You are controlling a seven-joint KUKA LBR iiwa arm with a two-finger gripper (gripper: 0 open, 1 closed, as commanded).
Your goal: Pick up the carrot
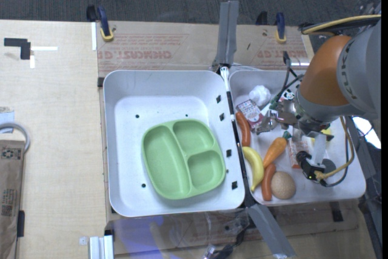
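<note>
One fixed overhead camera, slanted down over both white bins (115,148), arm (339,79) from the right.

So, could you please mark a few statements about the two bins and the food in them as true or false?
1. The green plate lies in the left bin. True.
2. The carrot lies on the green plate. False: it lies in the right bin.
3. The banana lies beside the carrot. True.
4. The egg sits in the left bin. False: it sits in the right bin, near the banana.
</note>
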